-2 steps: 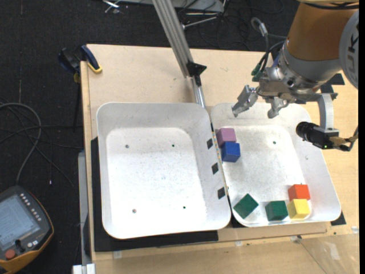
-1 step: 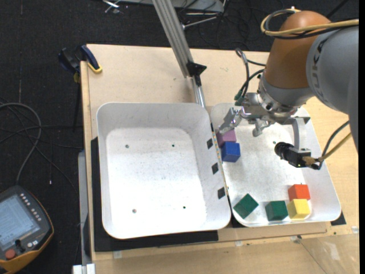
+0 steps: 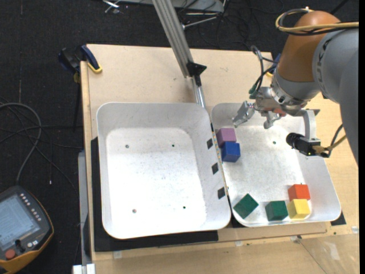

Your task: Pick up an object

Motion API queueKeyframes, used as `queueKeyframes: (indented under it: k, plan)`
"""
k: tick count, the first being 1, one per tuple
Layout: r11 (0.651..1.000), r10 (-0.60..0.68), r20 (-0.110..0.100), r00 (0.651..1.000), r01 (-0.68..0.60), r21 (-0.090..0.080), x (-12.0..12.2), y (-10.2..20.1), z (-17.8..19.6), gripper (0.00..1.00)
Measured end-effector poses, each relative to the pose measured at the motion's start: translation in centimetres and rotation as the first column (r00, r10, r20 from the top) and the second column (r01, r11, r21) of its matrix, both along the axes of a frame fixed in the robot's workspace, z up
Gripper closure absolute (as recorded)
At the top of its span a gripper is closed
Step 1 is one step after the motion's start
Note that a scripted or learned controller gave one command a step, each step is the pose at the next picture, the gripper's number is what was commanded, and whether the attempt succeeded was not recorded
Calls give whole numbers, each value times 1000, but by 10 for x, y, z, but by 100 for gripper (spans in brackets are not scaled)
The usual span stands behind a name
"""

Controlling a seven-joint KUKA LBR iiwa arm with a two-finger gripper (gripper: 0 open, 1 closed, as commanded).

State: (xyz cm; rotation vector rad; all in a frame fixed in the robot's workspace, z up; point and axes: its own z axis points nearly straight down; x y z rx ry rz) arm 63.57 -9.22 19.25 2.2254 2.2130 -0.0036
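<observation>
My gripper hangs over the far part of the right bin, its two fingers spread open with nothing between them. A purple cube and a blue cube sit touching each other by the bin's left wall, just below and left of the fingers. Along the bin's near edge lie a dark green cube, a second green cube, a yellow cube and an orange cube stacked close together.
The left bin lies beside the right one, sharing a raised middle wall with black clips. A slanted metal pole crosses the bench's far side. A black camera unit hangs from the wrist. A clamp grips the bench's far left corner.
</observation>
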Motion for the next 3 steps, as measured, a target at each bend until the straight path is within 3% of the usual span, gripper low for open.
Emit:
queueKeyframes:
  k: [1, 2, 3]
  plan:
    - [1000, 14, 1, 1000, -14, 5, 7, 65, 3, 0]
    - [1000, 5, -7, 1000, -5, 5, -61, 78, 3, 0]
    - [1000, 3, 4, 1000, -3, 1, -8, 39, 3, 0]
